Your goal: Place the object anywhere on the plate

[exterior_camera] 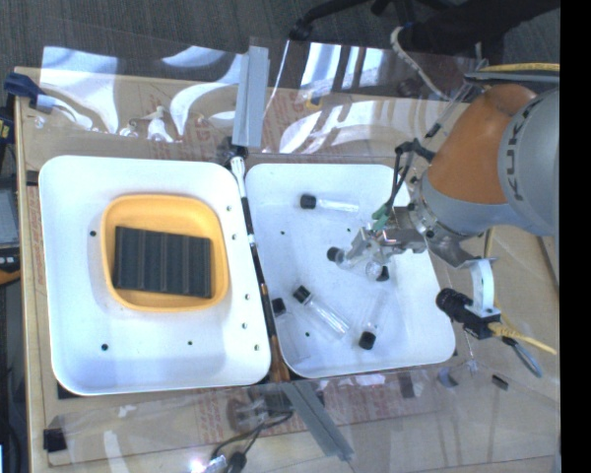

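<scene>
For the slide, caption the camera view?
Gripper low in right bin among clear vials; yellow plate in left bin.

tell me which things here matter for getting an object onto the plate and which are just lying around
Part of the job:
- yellow plate in the left bin
- clear black-capped tubes in the right bin
- gripper, down among the tubes

Just lying about:
- yellow cable
- metal bracket behind the bins
</scene>
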